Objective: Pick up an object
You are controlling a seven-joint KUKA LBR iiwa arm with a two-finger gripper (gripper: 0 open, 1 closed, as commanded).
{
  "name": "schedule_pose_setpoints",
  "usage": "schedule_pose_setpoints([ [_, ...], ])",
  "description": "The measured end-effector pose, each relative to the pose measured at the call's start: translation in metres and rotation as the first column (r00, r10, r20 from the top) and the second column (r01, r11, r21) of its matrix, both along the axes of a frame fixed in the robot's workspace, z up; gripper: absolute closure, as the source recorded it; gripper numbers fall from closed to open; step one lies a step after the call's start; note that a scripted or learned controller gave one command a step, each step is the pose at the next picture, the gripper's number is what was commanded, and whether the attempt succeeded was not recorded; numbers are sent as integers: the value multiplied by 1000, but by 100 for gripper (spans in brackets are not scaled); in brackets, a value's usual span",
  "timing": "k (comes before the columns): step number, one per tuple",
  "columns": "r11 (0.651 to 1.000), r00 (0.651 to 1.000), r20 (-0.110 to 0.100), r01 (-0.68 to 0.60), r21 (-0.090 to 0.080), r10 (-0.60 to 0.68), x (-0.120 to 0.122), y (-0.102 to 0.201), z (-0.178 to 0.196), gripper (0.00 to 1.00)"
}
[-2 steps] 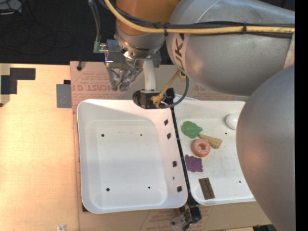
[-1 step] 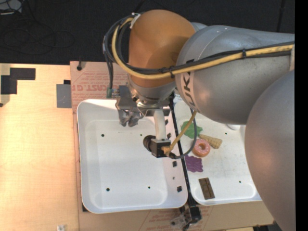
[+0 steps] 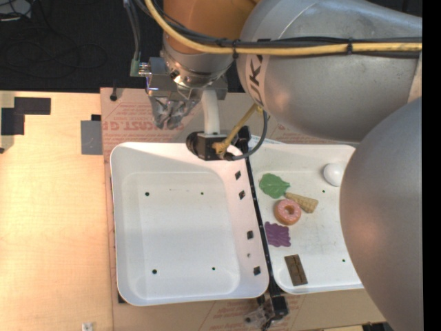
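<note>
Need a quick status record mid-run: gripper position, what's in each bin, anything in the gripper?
gripper: above the far edge of the left bin, over the bench
grip: fingers unclear, nothing seen held
left bin: no loose objects seen
right bin: green piece, cone-shaped piece, pink donut, purple piece, brown bar, white object
arm: covers the right bin's right side

Left bin (image 3: 131, 281) floor is open, free access from above. Right bin (image 3: 324, 285): green piece (image 3: 273, 183), donut (image 3: 287, 212), cone (image 3: 303, 202), purple piece (image 3: 277, 234) clustered near the black-clipped divider (image 3: 249, 212); brown bar (image 3: 295, 269) apart. Arm (image 3: 331, 54) overhangs the far edge.
</note>
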State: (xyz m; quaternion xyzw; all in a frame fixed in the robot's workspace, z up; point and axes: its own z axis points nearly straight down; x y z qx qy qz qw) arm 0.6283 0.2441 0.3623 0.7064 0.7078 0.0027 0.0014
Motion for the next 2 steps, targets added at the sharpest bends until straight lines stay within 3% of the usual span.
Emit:
schedule_pose_setpoints([
  [1,1000,1000,-15,5,-5,-5,-67,-26,-50,100],
  [2,1000,1000,-2,-3,-1,3,-9,1,4,100],
])
